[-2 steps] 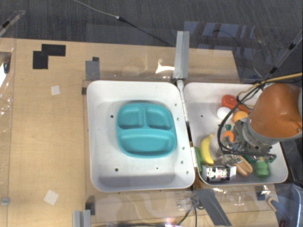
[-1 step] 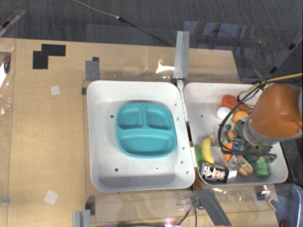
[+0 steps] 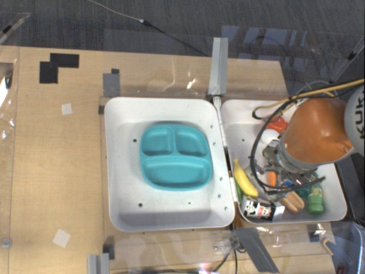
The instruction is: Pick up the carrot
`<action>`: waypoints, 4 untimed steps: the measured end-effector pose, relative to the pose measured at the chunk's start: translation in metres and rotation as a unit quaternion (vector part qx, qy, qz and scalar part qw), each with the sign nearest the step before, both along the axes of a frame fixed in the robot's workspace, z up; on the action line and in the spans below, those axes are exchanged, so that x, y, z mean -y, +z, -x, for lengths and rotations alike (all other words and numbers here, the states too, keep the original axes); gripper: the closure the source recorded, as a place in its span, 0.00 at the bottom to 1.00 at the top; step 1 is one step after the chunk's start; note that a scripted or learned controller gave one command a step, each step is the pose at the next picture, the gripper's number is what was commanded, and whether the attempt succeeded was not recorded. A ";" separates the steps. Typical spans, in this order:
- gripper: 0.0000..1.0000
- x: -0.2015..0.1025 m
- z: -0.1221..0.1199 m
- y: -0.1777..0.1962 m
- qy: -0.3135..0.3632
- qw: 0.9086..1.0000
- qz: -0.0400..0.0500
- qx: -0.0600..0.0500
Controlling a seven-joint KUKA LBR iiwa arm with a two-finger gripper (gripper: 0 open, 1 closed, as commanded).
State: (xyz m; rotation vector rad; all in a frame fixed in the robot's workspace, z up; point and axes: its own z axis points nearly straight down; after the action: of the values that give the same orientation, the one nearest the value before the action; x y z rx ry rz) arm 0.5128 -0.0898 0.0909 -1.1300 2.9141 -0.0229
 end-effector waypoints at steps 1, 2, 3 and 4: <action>1.00 -0.002 -0.005 0.013 0.001 1.000 -0.001 0.007; 1.00 -0.021 -0.042 0.097 -0.227 0.974 -0.008 -0.002; 0.00 -0.020 -0.041 0.096 -0.227 0.974 -0.008 -0.003; 0.00 0.008 -0.057 0.017 -0.291 0.957 -0.008 -0.007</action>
State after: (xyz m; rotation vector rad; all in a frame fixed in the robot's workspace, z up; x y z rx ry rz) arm 0.5694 -0.0981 0.1084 -0.2349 3.1296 0.0016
